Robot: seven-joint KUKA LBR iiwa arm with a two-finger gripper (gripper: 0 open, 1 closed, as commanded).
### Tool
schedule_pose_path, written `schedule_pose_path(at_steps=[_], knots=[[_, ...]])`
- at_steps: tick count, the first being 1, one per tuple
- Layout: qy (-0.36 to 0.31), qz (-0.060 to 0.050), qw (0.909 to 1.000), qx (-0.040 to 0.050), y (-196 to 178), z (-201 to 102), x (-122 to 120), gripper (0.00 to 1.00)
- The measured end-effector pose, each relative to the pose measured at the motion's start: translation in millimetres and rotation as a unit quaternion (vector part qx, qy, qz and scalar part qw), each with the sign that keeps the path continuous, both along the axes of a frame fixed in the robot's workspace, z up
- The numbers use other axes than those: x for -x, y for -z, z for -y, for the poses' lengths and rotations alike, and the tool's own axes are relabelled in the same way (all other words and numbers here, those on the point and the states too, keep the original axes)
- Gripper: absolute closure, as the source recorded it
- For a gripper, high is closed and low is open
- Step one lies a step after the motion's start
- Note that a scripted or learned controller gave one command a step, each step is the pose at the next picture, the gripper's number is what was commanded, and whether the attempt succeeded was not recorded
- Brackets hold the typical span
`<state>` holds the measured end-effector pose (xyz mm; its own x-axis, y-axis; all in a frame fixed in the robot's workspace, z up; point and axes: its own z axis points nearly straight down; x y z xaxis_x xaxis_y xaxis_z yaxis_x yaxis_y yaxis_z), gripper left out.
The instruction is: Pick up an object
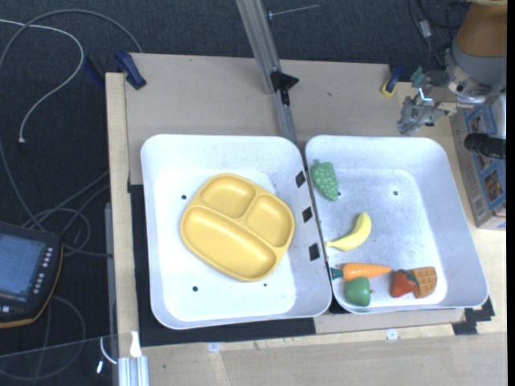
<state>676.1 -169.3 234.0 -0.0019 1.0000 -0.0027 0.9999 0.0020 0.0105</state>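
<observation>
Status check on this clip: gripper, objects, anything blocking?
Gripper beyond right bin's far edge, holding nothing. Grapes, banana, carrot loose in right bin. Yellow tray in left bin. Nothing blocking.

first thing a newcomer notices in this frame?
Probably the big yellow divided plate, which lies in the left bin. Next, the bright toy food in the right bin: green grapes near its top left, a banana mid-bin, a carrot along the near edge. The hand hangs beyond the right bin's far edge.
</observation>
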Motion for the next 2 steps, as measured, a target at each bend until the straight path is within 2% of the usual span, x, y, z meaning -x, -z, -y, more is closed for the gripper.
schedule_pose_path(at_steps=[1, 2], knots=[[0.0, -0.002, 1.0, -0.0005, -41.3, -0.2, -1.5, 1.0], [-0.002, -0.006, 1.0, -0.0025, -27.7, -49.8, 6.6, 1.0]])
